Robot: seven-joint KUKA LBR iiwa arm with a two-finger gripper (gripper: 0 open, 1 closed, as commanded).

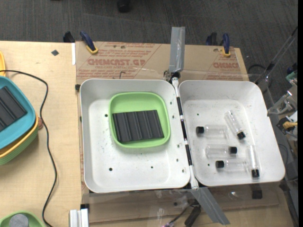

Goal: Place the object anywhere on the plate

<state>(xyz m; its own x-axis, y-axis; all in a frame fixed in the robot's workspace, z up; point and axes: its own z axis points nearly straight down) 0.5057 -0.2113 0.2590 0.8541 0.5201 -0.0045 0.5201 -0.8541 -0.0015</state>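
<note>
1. Left bin: green plate sits toward the rear; bare floor along the front and left edges.
2. Right bin: clear black-capped vials lie scattered, rear-left corner bare.
3. My pincer's opening: cannot tell.

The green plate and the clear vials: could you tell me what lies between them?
In the camera view, the adjoining walls of the two white bins separate the green plate from the clear vials.

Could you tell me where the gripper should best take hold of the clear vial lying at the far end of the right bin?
Probably mid-body, from straight above. The clear vial lies flat on the right bin floor, apart from the others, so closing across its narrow width, away from the black cap, seems safest.
</note>
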